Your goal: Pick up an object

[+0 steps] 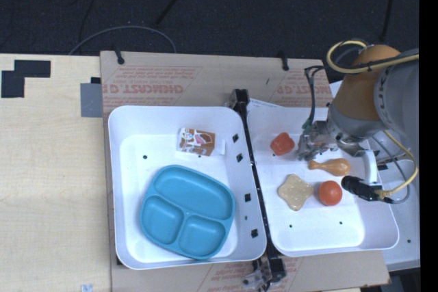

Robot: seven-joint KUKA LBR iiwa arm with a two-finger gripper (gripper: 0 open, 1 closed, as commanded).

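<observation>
White bins [126,147], fingers [309,148] blurred, indistinct

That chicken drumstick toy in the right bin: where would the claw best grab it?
Probably across the thick meaty end of the drumstick, coming straight down. It lies flat, lengthwise left to right, so fingers closing across its width fit. The gripper is just up-left of it.

two white bins [130,140] on cardboard [171,82]

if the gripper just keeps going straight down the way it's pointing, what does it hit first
Probably the right bin's floor, in the gap between the red piece and the drumstick-shaped toy. The gripper looks aimed there, though one slanted view leaves depth unclear.
</observation>
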